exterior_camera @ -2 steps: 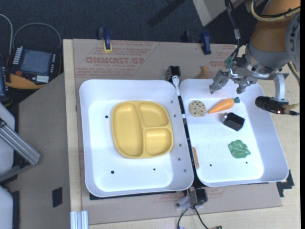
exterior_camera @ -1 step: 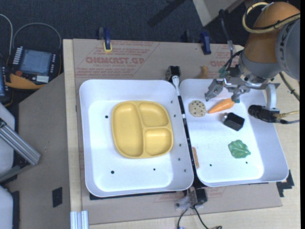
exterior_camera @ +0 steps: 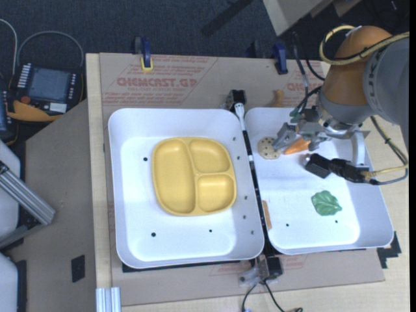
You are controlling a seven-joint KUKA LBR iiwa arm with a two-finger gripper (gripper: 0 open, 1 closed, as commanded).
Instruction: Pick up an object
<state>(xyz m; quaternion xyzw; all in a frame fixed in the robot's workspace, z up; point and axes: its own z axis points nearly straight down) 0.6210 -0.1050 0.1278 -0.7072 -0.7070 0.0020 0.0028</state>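
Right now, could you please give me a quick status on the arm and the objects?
Gripper low in right bin, beside orange piece and tan disc. Green piece lies apart. Yellow divided plate in left bin.

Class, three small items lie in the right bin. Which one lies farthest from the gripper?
The green leafy piece, alone toward the right bin's near edge. The orange piece and the round tan cracker sit up beside the gripper.

the yellow tray (exterior_camera: 193, 175) takes up the left bin's (exterior_camera: 130, 233) middle. in the right bin (exterior_camera: 370, 236), open floor lies around the green leaf (exterior_camera: 325, 203).
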